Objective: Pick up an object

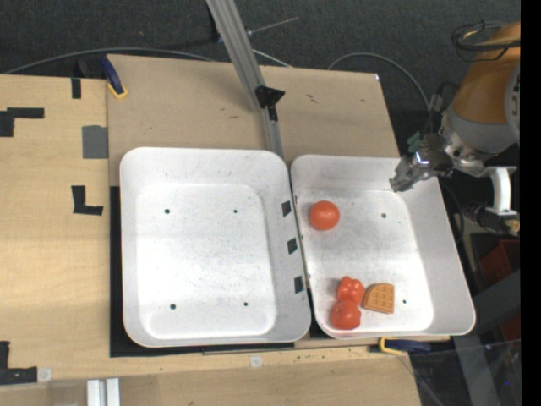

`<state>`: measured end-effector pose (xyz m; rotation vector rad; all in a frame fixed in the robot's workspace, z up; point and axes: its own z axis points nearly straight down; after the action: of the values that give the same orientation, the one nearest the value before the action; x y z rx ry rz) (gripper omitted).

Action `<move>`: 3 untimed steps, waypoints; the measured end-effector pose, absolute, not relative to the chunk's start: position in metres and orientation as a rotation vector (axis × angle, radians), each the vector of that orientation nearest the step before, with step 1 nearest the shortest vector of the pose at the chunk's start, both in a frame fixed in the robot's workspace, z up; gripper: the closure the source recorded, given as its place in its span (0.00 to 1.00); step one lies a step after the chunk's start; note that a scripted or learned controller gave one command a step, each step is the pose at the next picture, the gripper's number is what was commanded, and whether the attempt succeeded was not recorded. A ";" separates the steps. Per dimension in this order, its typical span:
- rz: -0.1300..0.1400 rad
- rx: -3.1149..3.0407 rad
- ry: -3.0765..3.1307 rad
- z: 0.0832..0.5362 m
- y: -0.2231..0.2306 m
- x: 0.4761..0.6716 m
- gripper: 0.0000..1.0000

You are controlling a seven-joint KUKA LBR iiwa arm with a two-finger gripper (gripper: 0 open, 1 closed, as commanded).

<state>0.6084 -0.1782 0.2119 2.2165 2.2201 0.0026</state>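
Orange-red ball (324, 216) lies left of and below the claw (404, 178), whose state cannot be told. Descending squarely over it, clear of the bin rim (448, 227), should serve best.

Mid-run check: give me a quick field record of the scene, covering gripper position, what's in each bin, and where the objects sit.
gripper: gripper over the far right edge of the right bin, nothing seen between its fingers
arm: grey with orange band, entering from the right
right bin contents: red round ball near the far left part; red lumpy object and tan waffle-like piece side by side near the front edge
left bin: left bin, white, speckled floor
task status: no object picked up yet
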 end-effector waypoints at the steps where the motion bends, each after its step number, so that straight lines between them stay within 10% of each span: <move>1: 0.004 2.216 2.220 0.265 -0.178 0.610 1.00; 3: -0.003 2.218 2.230 0.247 -0.077 0.564 1.00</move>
<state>0.5637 -0.0774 0.2469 2.2184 2.2296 -0.0026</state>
